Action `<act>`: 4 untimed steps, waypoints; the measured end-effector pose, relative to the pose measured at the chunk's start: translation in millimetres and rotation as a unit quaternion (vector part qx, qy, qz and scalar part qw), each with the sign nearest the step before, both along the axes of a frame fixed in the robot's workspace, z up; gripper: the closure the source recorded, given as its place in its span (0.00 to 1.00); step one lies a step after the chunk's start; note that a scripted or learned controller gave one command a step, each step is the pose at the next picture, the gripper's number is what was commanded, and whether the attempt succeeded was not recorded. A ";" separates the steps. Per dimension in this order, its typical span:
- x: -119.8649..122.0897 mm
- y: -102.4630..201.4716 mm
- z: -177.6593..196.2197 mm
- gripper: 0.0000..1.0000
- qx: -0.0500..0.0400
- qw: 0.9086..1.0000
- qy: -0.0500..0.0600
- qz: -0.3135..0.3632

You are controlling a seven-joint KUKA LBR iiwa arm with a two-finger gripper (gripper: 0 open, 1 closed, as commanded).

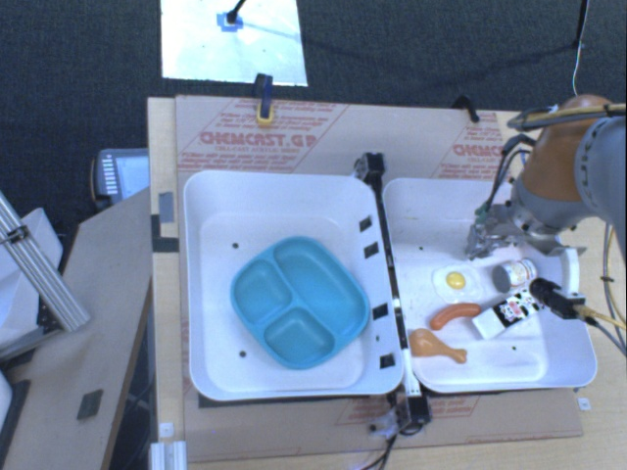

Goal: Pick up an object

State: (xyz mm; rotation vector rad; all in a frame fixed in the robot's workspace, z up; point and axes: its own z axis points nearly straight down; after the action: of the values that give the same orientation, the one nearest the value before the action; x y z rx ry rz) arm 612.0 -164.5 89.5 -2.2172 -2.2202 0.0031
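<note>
from here nothing looks picked yet. my gripper (482, 241) is low in the right bin (421, 204), far of the fried egg (455, 281); i cannot tell its state. the grasp remains.

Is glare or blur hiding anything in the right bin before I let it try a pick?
Camera view: lighting is even and soft, with no strong glare on the right bin; the fried egg, sausage and drumstick read clearly. The gripper sits in the arm's shade, slightly soft, so its fingertips are hard to make out.
</note>
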 end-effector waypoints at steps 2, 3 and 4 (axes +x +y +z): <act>2.7 -2.9 81.9 1.00 -0.001 1.000 -0.003 0.001; 8.3 -4.6 122.7 1.00 -0.001 1.000 -0.003 0.002; 1.6 51.7 121.2 1.00 0.001 1.000 0.000 0.004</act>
State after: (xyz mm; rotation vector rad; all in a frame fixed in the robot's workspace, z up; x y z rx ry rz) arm 613.5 -112.8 210.7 -2.2074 -2.2292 0.0011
